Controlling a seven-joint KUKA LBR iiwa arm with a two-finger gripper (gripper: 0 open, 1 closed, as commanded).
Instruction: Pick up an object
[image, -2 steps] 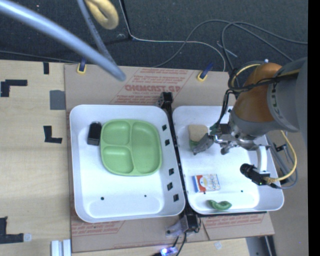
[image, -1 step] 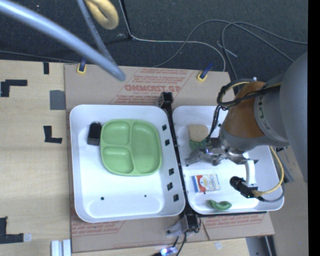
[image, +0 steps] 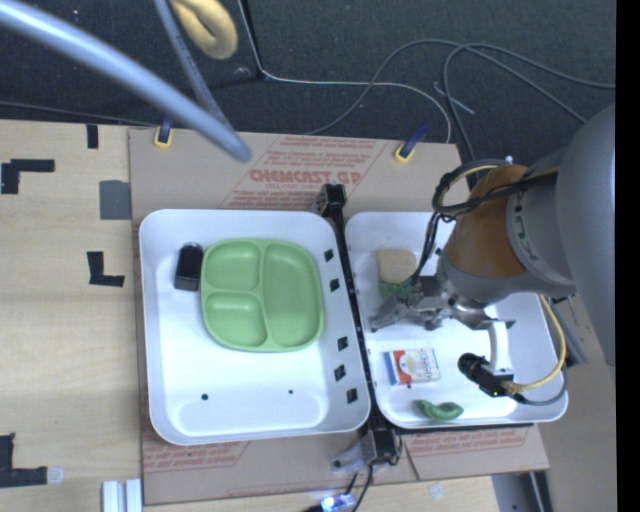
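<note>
My claw (image: 397, 303) hung low in the right bin (image: 530, 415).
Whether it was released or clenched I could not tell; a tan block (image: 395, 264) sat just beside it.

Divided plate (image: 264, 295) in left bin (image: 165, 330)

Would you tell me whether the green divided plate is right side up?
Right side up: the green divided plate shows its three hollow compartments, lying flat in the left bin.

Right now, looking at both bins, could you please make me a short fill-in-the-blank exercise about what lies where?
1. The green divided plate lies in the ____ bin.
2. The small black object lies to the ____ of that plate.
3. The gripper is over the ____ bin.
4. The plate has ____ compartments.

Missing words: left; left; right; three
</note>
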